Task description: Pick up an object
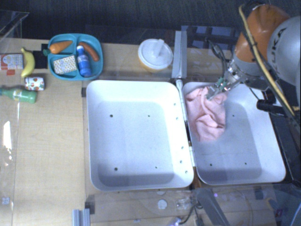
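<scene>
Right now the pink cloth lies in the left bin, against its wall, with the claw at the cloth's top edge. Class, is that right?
No. The camera view shows the pink cloth in the right bin, against its left wall. The claw is at the cloth's top edge, as stated.

Wooden surface (47, 140) seen from above. Two shallow white bins rest on it side by side: left bin (136, 134) and right bin (244, 145). Behind the left bin stands a white-lidded yellow cup (155, 54). At far left lie a blue divided tray (75, 56), a banana (28, 61), a small printed can (35, 83), a green bottle (19, 94) and a small carton (11, 62).
</scene>
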Motion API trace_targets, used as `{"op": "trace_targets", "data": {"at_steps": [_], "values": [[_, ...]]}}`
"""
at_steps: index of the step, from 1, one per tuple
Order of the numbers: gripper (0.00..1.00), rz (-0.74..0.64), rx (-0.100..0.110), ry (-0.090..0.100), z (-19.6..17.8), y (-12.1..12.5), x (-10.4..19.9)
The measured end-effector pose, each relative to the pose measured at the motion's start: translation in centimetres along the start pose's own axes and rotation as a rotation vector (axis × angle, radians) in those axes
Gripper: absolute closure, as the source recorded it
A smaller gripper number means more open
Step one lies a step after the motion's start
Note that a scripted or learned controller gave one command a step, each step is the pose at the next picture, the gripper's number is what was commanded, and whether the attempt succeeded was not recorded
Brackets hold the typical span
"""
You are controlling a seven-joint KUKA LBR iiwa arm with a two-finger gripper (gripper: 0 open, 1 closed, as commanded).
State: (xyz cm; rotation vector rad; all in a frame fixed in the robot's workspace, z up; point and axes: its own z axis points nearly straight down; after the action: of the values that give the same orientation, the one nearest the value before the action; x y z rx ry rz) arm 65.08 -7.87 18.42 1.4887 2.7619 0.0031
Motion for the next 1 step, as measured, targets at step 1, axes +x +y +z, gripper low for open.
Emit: {"op": "trace_targets", "data": {"at_steps": [1], "values": [[1.0, -0.129, 0.002, 0.0, 0.49, -0.79, -4.76]]}}
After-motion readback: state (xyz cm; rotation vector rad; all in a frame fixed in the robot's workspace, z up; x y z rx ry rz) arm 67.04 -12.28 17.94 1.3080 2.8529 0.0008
